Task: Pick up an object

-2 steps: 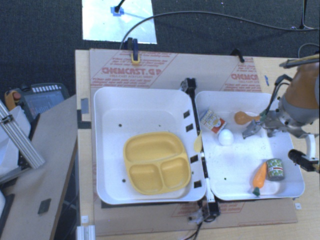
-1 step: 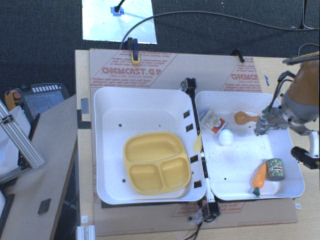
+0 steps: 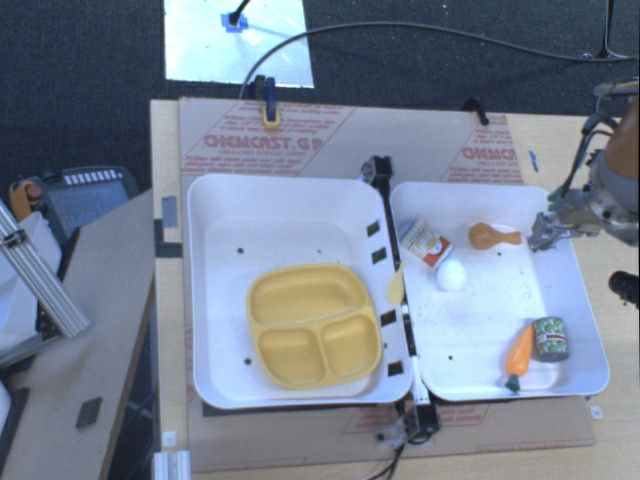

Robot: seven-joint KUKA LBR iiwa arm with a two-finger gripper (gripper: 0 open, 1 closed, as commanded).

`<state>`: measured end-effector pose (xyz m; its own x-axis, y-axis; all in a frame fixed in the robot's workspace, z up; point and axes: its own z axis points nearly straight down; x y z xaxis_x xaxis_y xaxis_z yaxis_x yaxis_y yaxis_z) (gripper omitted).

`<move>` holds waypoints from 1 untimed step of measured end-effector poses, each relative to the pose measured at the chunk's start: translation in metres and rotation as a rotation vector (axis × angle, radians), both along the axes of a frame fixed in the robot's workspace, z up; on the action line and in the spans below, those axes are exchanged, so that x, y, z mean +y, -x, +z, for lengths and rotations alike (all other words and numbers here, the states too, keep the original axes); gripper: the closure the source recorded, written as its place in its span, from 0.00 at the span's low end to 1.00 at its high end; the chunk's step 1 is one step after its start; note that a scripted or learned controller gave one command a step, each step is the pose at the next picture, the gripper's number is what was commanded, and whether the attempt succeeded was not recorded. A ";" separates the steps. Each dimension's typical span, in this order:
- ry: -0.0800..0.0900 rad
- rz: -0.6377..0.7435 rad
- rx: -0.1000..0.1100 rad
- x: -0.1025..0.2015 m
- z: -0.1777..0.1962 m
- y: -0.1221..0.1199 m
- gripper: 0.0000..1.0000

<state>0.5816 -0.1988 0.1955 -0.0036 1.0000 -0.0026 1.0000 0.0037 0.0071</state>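
Observation:
The right bin (image 3: 470,380) holds several small items. A tan chicken drumstick toy (image 3: 490,235) lies at its back, with a white egg (image 3: 451,275) and a small red-and-white carton (image 3: 424,241) to its left. An orange carrot (image 3: 519,353) and a small green-labelled can (image 3: 550,338) lie near the bin's front right corner. My gripper (image 3: 548,230) hangs at the bin's right rim, just right of the drumstick and apart from it. Nothing shows between its tips.
The left bin (image 3: 215,268) holds a yellow divided plate (image 3: 312,323). A black clip strip (image 3: 388,258) runs between the two bins. A grey device (image 3: 85,203) and a metal rail (image 3: 40,278) sit off the bench to the left.

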 end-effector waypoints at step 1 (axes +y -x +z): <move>-0.001 0.001 0.002 0.000 0.021 -0.001 1.00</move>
<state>0.5828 -0.1991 0.2166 -0.0045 1.0000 -0.0020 1.0000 0.0045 0.0049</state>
